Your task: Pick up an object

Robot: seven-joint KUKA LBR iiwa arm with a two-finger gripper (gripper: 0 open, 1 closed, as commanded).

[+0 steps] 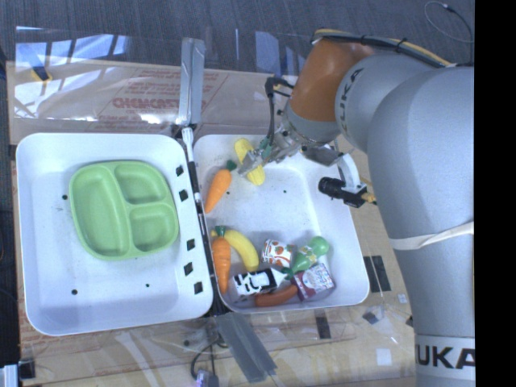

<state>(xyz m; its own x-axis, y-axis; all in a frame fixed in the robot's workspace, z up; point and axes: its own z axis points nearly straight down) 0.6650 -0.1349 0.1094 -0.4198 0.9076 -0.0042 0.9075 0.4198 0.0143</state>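
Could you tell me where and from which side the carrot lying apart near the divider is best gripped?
I would grip the upper carrot across its thick orange middle, coming straight down from above. It lies flat and slanted on the right bin floor, leaf end up, with bare floor on its right for a finger; the divider crowds its left.

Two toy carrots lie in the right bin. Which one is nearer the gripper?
The upper carrot, lying by the divider near the bin's top, just left of the gripper. The other carrot lies lower, beside the banana.
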